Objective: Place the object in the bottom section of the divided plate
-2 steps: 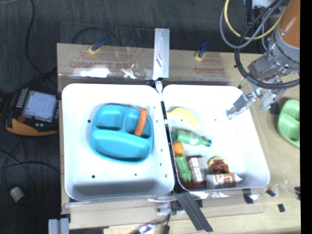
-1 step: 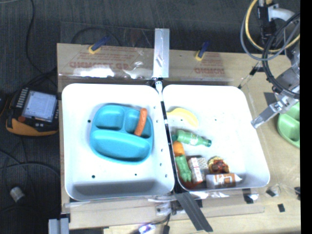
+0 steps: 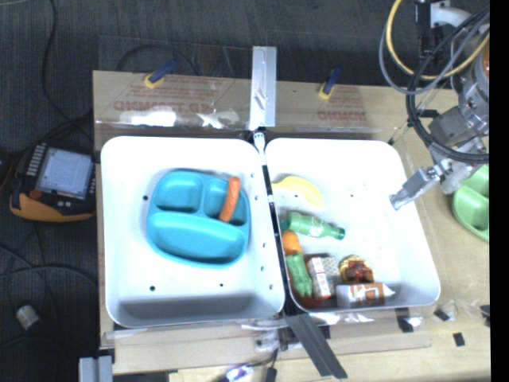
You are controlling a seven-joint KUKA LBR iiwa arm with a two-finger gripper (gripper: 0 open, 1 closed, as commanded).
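Dark carpet w/ cables surrounds bench bearing two shallow white bins. Grey two-finger gripper hovers at mid-right of frame over right bin's edge; can't tell its state, nothing seen held. Left from it lie yellow banana-shaped toy, green bottle, packets. Blue divided plastic plate sits centre-left; orange carrot-like stick in its upper-right section, bottom section bare. Probably pre-pick: next needs descent onto an item.

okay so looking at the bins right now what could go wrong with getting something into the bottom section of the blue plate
1. The items in the right bin lie packed together along its left and lower edge, so a grab may catch two at once or slip.
2. A carrot already lies in an upper section of the divided plate, right beside the bottom section; a drop could land there or knock it.
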